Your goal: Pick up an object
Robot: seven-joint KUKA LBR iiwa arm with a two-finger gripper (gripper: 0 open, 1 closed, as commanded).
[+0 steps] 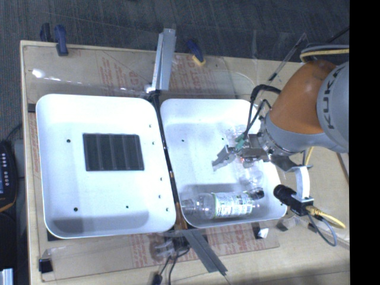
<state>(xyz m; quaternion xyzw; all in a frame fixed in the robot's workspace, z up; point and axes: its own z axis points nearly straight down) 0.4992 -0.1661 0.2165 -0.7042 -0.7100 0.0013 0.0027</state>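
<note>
Clear bottle (pixel 221 206) lies below the fingers (pixel 224 157).

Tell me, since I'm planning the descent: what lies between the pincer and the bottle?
In the camera view, a crumpled clear plastic item lies between the pincer and the bottle.

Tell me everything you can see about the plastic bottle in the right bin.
The plastic bottle is clear, with a pale printed label around its middle and a dark cap at the end nearer the arm. It lies on its side along the near wall of the right bin, below the gripper, which does not touch it.
</note>
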